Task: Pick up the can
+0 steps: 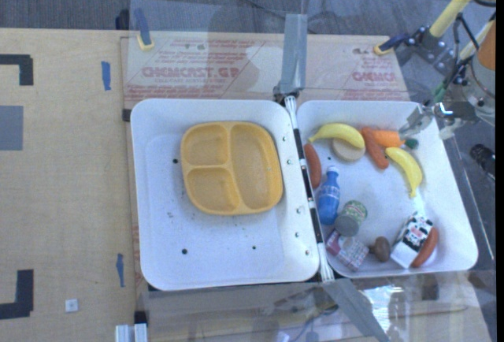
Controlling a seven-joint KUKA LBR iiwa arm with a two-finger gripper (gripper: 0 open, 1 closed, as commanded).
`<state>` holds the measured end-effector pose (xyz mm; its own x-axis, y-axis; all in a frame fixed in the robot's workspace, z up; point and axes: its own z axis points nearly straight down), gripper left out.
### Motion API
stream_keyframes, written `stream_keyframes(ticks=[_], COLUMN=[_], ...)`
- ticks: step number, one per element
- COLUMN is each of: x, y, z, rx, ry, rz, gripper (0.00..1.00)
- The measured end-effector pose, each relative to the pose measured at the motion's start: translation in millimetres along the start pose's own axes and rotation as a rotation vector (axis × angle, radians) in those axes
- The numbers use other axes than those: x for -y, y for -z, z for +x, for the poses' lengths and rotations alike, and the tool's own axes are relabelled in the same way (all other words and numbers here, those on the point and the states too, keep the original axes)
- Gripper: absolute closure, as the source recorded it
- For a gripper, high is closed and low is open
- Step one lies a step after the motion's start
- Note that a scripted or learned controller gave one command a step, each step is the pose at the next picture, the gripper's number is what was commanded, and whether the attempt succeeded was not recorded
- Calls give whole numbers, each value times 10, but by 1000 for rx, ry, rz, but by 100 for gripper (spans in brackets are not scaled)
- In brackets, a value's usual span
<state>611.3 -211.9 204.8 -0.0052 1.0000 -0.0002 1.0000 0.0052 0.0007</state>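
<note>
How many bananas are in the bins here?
2, both in the right bin: one banana near its back left corner, the other banana toward its right side.

left bin (150,198): holds a yellow divided plate (231,167), three compartments
right bin (461,214): crowded with small items
bananas: one (337,131) near the top left, another (407,167) toward the right wall
carrot (379,140): lies between the bananas
blue bottle (328,195): beside the left wall
milk carton (413,239): lower right corner, touching a sausage (426,247)
</note>
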Motion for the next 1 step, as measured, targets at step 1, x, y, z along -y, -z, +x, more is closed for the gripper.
stream_keyframes(ticks=[1], x=[-460], y=[-1005], z=[476], rx=[1], ry=[105], rz=[-3], gripper=[0])
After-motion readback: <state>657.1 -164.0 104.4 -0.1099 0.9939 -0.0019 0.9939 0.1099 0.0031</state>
